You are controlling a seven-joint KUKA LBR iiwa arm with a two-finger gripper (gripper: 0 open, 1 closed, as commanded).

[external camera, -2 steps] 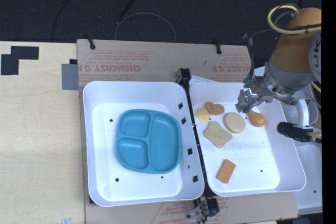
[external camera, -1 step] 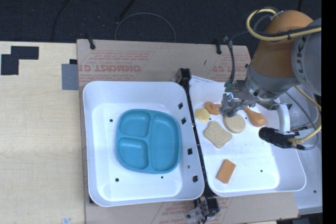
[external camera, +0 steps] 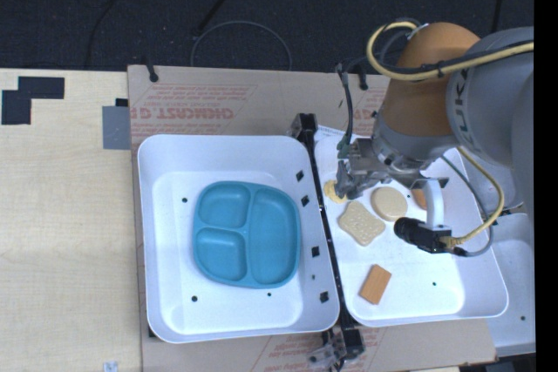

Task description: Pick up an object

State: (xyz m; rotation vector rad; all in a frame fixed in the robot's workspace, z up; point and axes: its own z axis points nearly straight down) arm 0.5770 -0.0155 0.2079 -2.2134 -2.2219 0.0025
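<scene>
Arm [external camera: 436,91] hides right bin's [external camera: 475,296] far corner | end effector [external camera: 349,180] grip unclear | yellow piece [external camera: 330,190] half-hidden

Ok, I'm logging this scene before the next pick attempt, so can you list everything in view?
bins: two, white, side by side on the bench.
divided plate: one, blue, in the left bin.
cracker-like square: one, cream, right bin, just below the gripper.
round piece: one, pale cream, right bin, right of the square.
orange block: one, right bin, near its front.
arm: one, grey with orange band, reaching from the right.
gripper: one, dark, low over the right bin's back left.
</scene>
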